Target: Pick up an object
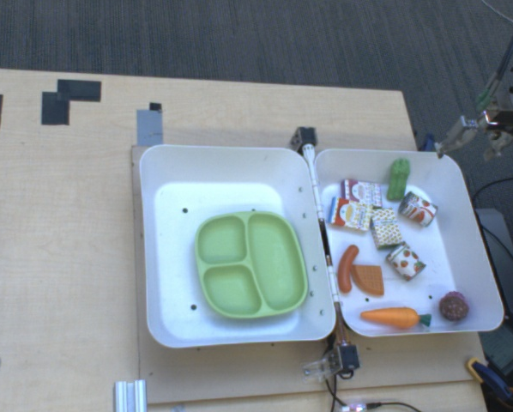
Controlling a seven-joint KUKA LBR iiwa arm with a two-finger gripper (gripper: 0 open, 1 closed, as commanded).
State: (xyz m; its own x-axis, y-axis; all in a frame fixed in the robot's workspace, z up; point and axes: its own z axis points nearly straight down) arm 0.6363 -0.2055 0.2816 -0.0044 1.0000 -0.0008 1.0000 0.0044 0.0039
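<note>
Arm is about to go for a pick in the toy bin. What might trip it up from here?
The small cartons and cans lie packed together, so the fingers may nudge or catch two at once. The carrot and dark berry sit close to the right bin wall, leaving little room for a clean descent.

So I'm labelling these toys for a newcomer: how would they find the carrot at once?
Look in the right-hand white bin, along its near edge. The carrot lies flat there, orange and tapered with a green stub, longer than the sausage above it.
</note>
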